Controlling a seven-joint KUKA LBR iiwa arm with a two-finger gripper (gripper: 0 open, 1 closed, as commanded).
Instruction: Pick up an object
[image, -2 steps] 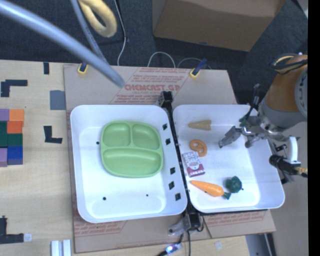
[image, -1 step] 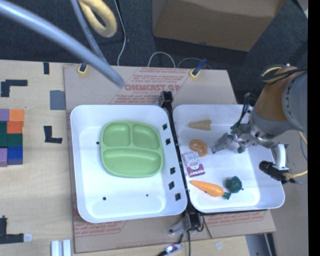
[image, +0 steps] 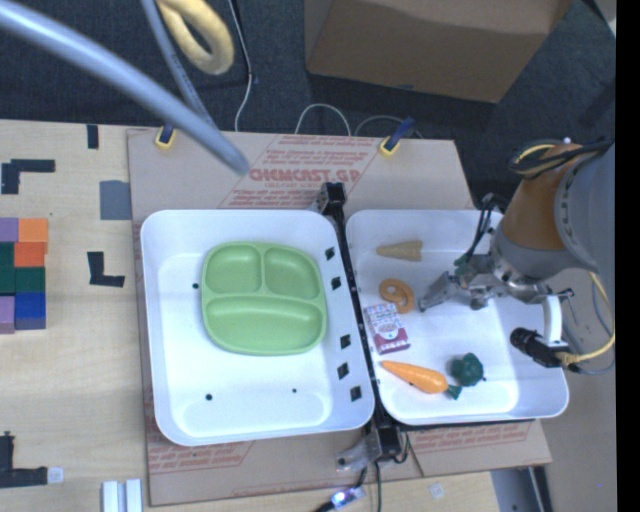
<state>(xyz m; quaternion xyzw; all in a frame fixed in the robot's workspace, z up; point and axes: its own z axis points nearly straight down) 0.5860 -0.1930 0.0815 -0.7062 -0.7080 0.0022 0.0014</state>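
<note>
End effector (image: 432, 297) first: from my remote seat I see it low over the right bin (image: 520, 400), reaching in from the right, with its tip hanging just right of the pretzel (image: 396, 294). I cannot tell how its jaws stand, since the metal parts blur together at this slant, and I see nothing caught in them.

Several objects lie loose in that right bin. That small brown pretzel, a twisted ring, sits nearest the tip, near the bin's left wall. Above it, toward the far wall, lies a tan cone-shaped piece (image: 400, 250) on its side. Just below the pretzel is a small pink and white packet (image: 386, 328), lying flat beside the divider. Lower still, an orange carrot (image: 414, 375) lies slanted, its thick end pointing right toward a dark green broccoli-like piece (image: 464, 369), which sits just beside it.

Moving outward, the grey arm (image: 590, 215) with its orange band (image: 530, 205) rises over the bin's right side. A row of black clips (image: 345, 310) runs between the two bins. On the left, the left bin (image: 165, 330) carries a pale green divided plate (image: 264, 299) with three compartments. Both bins rest on a cardboard sheet (image: 300, 165) on the tabletop (image: 60, 210), and coloured blocks (image: 24, 273) are stacked at the far left edge.
</note>
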